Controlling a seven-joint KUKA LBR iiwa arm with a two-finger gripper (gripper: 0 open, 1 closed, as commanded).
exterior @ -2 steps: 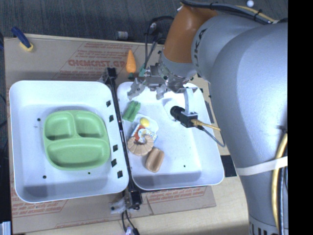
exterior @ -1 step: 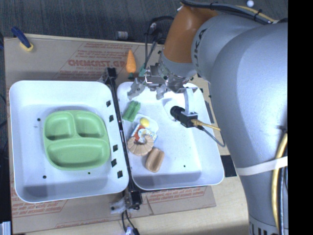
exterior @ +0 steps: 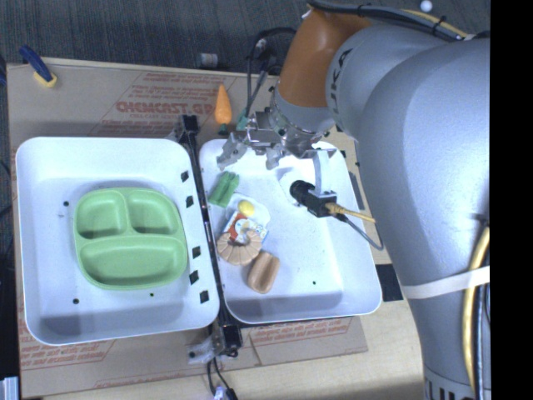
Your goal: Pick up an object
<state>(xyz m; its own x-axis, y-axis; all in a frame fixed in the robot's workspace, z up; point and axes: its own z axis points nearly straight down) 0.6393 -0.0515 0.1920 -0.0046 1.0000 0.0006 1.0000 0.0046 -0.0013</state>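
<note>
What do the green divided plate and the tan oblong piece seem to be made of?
The pale green three-compartment plate in the left white bin looks like moulded plastic with a satin finish: uniform colour, rounded raised dividers. The tan oblong piece in the right white bin is probably toy food, plastic or foam: smooth, evenly coloured surface, but not certain.

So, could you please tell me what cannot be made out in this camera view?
- Far edge of the right bin: camera view, hidden behind the hand and arm.
- What the colourful item on the tan disc is: camera view, too small and blurred.
- Bin floor under the hand: camera view, covered by it.
</note>
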